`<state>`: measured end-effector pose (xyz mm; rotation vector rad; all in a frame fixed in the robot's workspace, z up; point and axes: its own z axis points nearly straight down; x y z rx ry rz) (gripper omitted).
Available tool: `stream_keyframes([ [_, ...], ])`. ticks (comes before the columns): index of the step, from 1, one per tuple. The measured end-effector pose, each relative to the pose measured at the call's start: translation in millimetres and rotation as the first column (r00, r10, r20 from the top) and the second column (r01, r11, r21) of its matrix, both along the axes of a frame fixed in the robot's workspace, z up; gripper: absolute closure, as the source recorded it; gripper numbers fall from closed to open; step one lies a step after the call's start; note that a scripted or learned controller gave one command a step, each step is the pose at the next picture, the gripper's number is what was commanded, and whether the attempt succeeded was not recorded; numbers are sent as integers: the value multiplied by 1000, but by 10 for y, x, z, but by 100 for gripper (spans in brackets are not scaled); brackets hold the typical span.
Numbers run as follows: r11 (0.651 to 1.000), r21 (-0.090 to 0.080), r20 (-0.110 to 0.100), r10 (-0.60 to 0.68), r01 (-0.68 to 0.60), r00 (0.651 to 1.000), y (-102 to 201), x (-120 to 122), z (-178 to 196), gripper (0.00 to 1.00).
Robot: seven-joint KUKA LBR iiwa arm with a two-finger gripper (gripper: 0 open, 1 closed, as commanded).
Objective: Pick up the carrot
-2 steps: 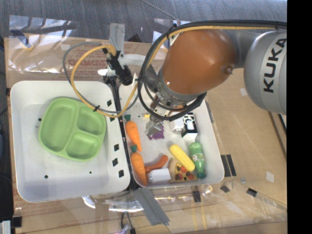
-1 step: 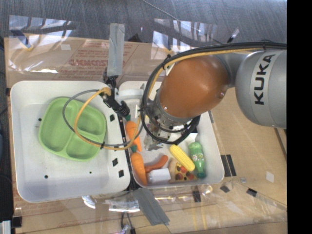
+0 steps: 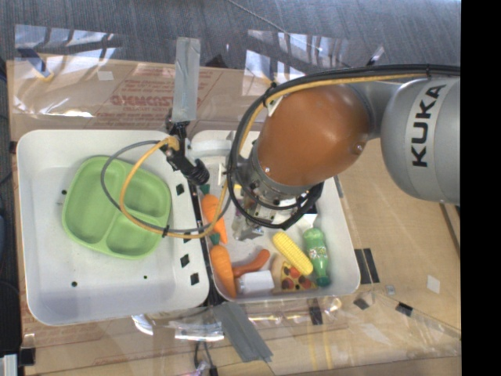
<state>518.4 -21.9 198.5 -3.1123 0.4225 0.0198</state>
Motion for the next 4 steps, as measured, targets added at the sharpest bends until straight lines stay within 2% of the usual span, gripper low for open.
stream_keyframes([
  [1,997,-1,5,74,-74,997,242,-309,-89,100],
  [2,997,1,1,78,-78,997,265,-307,-3,100],
  [3,999,0,14,52,-52,999,-315,-201,350,100],
  [4,998,0,13,71,-71,997,203,-200,757,100],
])
